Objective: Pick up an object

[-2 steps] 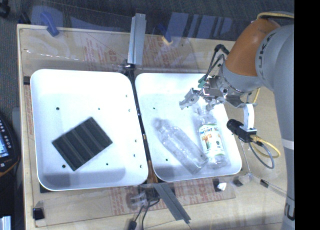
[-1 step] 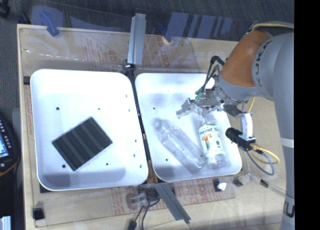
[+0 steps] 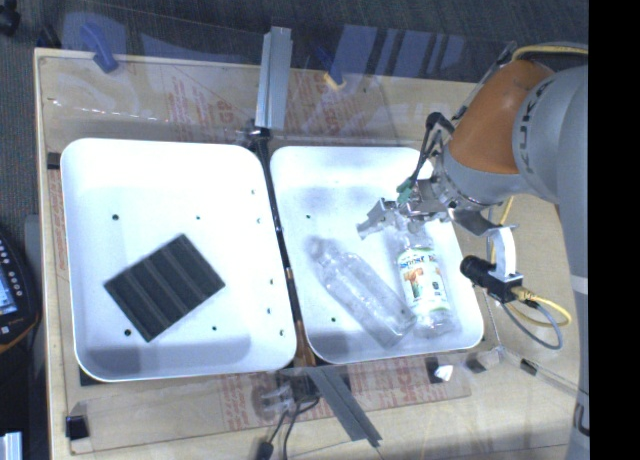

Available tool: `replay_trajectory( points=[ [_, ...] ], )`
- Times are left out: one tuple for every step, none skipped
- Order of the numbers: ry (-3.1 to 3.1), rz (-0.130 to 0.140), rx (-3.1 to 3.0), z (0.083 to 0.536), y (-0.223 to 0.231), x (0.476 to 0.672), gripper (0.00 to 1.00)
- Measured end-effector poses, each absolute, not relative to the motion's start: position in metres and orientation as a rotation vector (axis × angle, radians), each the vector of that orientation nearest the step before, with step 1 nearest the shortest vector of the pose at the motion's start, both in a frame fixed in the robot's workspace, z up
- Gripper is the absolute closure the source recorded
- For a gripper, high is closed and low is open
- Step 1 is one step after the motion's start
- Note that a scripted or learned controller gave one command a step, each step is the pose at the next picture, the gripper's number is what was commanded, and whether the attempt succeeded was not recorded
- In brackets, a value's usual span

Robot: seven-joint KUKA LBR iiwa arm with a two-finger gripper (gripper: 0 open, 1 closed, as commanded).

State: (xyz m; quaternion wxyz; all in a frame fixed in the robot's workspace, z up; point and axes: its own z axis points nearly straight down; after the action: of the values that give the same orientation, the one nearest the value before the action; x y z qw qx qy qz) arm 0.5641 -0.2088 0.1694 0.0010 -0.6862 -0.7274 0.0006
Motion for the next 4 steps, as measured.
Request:
replay_trajectory(
  points=[
    [-2.326, 0.002, -2.11, 0.178, -0.209, 0.566, 0.0],
    [-2.353, 0.002, -2.075, 0.172, -0.209, 0.56, 0.0],
    [-2.32, 0.001, -2.113, 0.212, -0.209, 0.526, 0.0],
    [-2.363, 0.003, -2.061, 0.191, -0.209, 0.532, 0.0]
  ],
)
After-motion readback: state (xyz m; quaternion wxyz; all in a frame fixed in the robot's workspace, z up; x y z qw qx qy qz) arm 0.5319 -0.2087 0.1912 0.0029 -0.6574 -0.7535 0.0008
